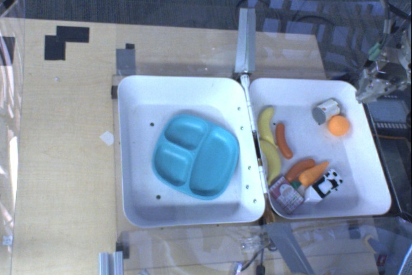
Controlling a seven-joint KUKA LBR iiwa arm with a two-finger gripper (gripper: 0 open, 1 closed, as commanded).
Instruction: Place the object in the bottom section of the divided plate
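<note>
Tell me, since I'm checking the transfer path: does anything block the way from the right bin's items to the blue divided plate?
Only the raised bin walls between the two bins stand between the items, such as the orange ball, and the blue divided plate. The plate's sections hold nothing visible.

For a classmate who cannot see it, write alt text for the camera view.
A blue divided plate sits alone in the left white bin. The right bin holds a banana, sausage, carrot, orange ball and small packages, with the pincer at its far right corner.
</note>
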